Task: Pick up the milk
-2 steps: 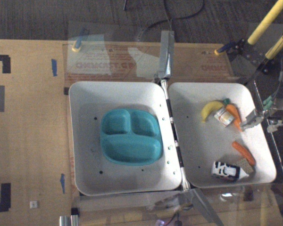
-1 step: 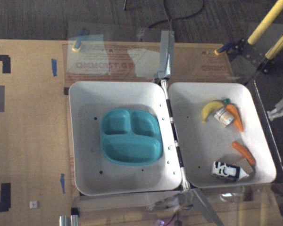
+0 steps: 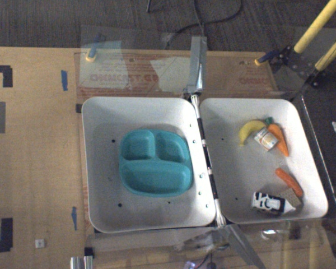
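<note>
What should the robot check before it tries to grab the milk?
1. Milk found: ok. The milk carton lies on its side near the front edge of the right bin.
2. Room around the milk: not ok. A carrot lies close above its right end.
3. Other food out of the way: ok. The banana, small jar and second carrot sit at the far end of the bin.
4. Milk in the correct bin: ok. The left bin holds the teal plate.
5. Claw ready and open: cannot tell.
</note>
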Robot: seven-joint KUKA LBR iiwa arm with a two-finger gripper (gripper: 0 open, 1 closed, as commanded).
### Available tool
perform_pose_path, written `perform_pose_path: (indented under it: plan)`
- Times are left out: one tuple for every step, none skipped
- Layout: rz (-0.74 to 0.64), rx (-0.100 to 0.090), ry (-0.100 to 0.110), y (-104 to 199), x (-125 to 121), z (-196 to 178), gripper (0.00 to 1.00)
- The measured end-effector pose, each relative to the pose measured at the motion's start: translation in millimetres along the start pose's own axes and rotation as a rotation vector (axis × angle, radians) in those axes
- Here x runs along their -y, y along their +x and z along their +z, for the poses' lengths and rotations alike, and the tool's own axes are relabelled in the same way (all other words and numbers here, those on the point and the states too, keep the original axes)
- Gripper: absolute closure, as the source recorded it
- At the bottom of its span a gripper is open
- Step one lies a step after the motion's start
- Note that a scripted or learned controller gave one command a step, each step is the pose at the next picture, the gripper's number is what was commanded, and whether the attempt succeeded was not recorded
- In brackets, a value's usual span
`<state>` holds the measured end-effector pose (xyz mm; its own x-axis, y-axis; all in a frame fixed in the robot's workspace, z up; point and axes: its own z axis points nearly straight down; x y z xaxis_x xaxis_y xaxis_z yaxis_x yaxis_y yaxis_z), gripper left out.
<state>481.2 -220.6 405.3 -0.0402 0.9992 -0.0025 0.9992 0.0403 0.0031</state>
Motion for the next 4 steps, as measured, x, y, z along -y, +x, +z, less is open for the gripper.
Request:
perform_pose_path:
  plan:
    - [0.012, 0.000, 0.000, -5.7, -70.3, -30.4, 0.00]
    - [0.040, -0.001, 0.003, 42.0, -99.7, -17.3, 0.00]
    - [0.083, -0.002, 0.002, 5.2, -65.5, 120.6, 0.00]
    - [-0.004, 0.000, 0.000, 5.8, 0.5, 22.0, 0.00]
